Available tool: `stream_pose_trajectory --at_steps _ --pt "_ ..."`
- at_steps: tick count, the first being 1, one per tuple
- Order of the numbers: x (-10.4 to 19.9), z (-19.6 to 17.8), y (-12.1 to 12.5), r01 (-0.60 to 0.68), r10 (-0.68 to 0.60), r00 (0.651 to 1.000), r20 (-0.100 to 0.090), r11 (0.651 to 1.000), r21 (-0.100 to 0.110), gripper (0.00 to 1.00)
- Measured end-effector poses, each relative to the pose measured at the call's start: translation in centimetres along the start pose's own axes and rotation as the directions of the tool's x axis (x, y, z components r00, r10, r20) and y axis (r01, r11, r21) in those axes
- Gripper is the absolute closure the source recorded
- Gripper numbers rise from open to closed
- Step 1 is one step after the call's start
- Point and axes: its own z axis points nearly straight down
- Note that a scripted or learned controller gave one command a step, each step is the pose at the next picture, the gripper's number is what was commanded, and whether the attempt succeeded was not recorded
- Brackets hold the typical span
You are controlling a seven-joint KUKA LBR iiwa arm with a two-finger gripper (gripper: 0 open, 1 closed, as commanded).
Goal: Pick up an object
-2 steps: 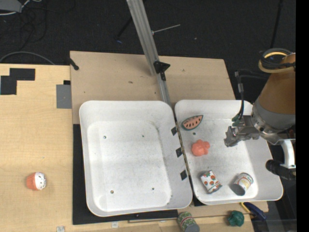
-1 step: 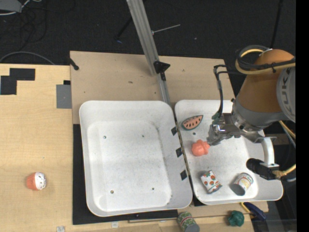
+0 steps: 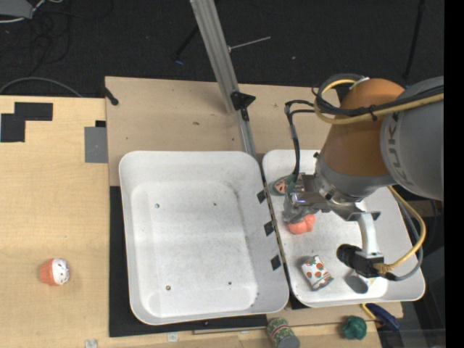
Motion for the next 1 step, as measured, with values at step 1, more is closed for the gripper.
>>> stream_pose_trajectory --at_steps 1 --pt "5.21 0.49 -0.99 -0.001 0.001 1.000 0.000 1.000 0.001 1.00"
